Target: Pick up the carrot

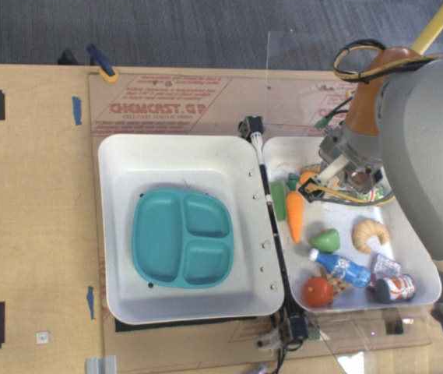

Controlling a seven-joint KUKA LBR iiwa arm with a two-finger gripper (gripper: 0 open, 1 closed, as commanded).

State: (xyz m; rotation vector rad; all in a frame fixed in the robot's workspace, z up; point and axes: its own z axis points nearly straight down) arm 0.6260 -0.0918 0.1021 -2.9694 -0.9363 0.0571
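The carrot point(294, 216) is orange and tapered, and it lies lengthwise near the left wall of the right bin point(427, 267). My gripper point(341, 174) hangs over the back of that bin, up and to the right of the carrot and apart from it. The grey arm with its orange band comes in from the right above it. Nothing shows held in the gripper.
The right bin also holds a green fruit point(326, 240), a croissant point(370, 234), a blue bottle point(342, 270), a red tomato point(319, 291), a can point(393, 287) and a green piece point(278, 192). In the left bin point(120, 170) sits a teal divided plate point(182, 238).
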